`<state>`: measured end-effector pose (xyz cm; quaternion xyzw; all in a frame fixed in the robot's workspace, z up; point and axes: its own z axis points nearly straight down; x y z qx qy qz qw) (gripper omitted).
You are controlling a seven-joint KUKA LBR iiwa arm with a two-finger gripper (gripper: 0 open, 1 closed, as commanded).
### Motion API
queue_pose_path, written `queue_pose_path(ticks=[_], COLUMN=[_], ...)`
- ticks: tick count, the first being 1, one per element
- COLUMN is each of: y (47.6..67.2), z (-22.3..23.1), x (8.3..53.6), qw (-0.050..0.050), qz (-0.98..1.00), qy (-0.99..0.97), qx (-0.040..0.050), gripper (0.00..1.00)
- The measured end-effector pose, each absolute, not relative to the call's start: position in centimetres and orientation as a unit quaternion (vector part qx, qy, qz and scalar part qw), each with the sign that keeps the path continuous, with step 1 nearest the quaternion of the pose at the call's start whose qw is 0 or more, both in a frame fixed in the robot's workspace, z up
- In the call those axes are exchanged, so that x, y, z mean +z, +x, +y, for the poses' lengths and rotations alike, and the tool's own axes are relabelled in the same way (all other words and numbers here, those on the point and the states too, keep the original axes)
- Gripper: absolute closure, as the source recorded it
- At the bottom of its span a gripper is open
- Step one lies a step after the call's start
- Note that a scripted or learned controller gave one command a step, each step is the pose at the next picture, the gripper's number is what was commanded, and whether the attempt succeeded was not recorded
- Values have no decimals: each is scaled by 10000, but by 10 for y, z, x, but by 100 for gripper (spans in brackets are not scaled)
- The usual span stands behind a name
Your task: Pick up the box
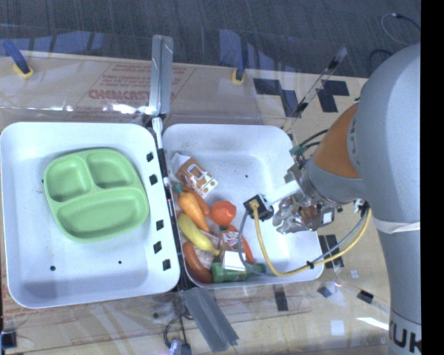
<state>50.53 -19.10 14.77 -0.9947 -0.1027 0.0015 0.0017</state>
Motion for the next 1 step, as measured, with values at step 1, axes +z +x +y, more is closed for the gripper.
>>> queue_pose_path(ticks=[1], y=[476], z=[-106], x=[91], qw=[18], qz=[-1040], qy=[-9946], qx=[17], gripper=[100])
